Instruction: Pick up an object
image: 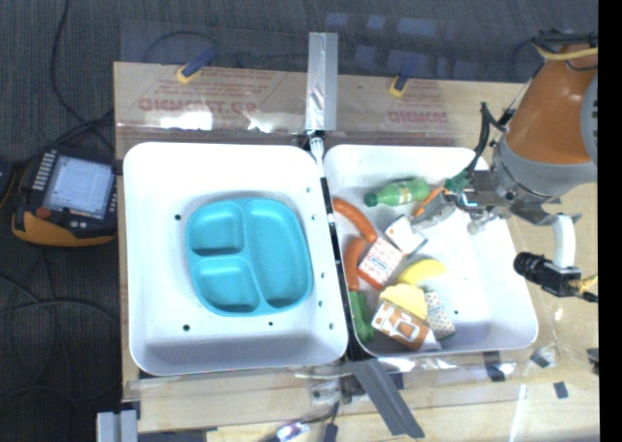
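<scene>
The gripper [465, 195] hangs at the right bin's [501, 319] far edge beside the green bottle [397, 193], finger state unreadable, so I judge the approach underway, next needing a descent.

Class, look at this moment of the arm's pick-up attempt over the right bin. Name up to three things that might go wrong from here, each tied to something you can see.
1. The toys in the right bin lie heaped and touching, so closing on the green bottle might snag its neighbour, the carrot.
2. The bottle is round and lies on its side; it may roll out.
3. The gripper works near the bin's far wall and might bump it.
</scene>
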`<state>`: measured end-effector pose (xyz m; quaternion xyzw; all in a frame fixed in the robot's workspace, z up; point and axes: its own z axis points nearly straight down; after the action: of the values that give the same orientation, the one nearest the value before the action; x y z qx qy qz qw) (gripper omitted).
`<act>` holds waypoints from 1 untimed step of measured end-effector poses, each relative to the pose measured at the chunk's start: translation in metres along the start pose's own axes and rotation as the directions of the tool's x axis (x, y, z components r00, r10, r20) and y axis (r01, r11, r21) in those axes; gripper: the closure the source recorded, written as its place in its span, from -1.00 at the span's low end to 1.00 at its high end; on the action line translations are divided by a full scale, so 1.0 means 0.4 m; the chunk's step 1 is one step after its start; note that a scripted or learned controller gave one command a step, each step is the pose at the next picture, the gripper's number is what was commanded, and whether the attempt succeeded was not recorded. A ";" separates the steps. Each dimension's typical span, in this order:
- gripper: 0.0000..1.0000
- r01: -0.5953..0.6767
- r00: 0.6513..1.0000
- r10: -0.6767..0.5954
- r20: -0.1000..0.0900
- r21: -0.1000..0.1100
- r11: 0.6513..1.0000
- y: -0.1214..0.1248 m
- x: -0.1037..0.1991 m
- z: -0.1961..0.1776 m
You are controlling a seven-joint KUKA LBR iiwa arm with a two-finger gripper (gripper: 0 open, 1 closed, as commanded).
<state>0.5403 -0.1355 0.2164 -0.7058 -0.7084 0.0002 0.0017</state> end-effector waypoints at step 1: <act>-1.00 -0.093 0.996 0.093 0.003 0.001 0.996 0.239 -0.089 0.042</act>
<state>0.6359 -0.1707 0.1994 -0.7380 -0.6747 0.0015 0.0011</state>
